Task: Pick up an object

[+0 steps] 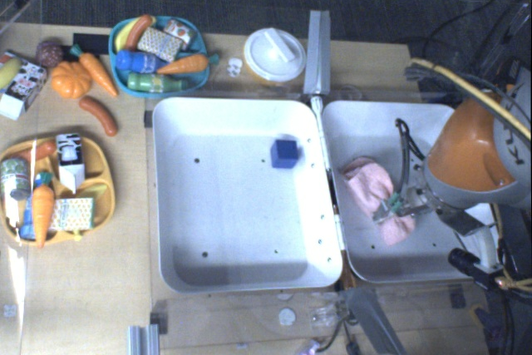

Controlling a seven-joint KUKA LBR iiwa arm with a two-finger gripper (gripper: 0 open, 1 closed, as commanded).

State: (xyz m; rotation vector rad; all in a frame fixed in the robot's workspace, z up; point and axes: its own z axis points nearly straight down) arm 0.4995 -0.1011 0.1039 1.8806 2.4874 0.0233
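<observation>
A small blue cube (285,152) lies in the left white bin (208,262), toward its upper right. A soft pink object (368,180) lies in the right white bin (366,266), near its left wall. My gripper (393,207) is low over the pink object's lower right part, touching or almost touching it. The grey arm with its orange band (465,152) reaches in from the right and hides the bin's right side.
Left of the bins stand a blue bowl (158,54) and a yellow tray (54,191) of toy food, with loose toy vegetables (83,83) between them. A white lidded container (274,54) sits behind the bins. Cables hang at the right.
</observation>
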